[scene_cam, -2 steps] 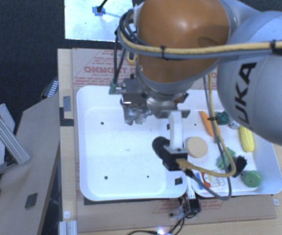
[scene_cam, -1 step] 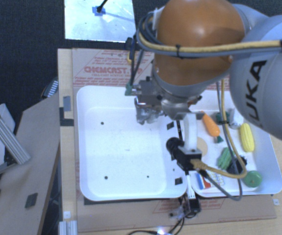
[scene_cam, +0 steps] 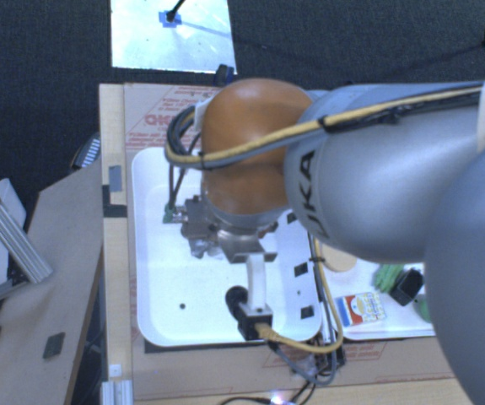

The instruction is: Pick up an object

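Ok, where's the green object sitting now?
The green object lies in the right bin, camera view's right side, beside a black item and near the colourful packet.

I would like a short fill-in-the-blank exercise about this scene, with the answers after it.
The arm bears a band coloured ___. Its wrist hangs over the view's ___ bin. The green thing lies in the view's ___ bin.
Answers: orange; left; right.
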Controlling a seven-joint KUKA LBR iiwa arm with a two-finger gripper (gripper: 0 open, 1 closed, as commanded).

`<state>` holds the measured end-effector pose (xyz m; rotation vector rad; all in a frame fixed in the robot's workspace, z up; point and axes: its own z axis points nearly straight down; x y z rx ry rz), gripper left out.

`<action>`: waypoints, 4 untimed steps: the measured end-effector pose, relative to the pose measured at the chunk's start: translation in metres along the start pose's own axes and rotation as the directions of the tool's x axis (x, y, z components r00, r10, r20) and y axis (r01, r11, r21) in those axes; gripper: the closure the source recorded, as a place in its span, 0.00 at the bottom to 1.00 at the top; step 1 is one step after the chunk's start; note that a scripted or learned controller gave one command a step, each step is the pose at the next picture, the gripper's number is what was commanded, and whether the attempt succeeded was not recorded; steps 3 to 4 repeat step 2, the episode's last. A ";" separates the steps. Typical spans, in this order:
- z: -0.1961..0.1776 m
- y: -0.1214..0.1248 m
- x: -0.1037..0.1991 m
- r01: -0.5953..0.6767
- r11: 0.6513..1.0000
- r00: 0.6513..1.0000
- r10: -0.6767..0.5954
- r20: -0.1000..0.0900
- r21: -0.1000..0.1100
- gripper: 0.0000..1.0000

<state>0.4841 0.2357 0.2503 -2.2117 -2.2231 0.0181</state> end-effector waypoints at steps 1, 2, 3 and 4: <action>-0.088 0.045 -0.002 -0.005 1.000 1.000 0.005 -0.008 -0.023 1.00; -0.044 0.098 -0.003 -0.006 1.000 1.000 0.006 -0.004 -0.014 1.00; -0.044 0.098 -0.003 -0.006 1.000 1.000 0.006 -0.004 -0.014 1.00; -0.044 0.098 -0.003 -0.006 1.000 1.000 0.006 -0.004 -0.014 1.00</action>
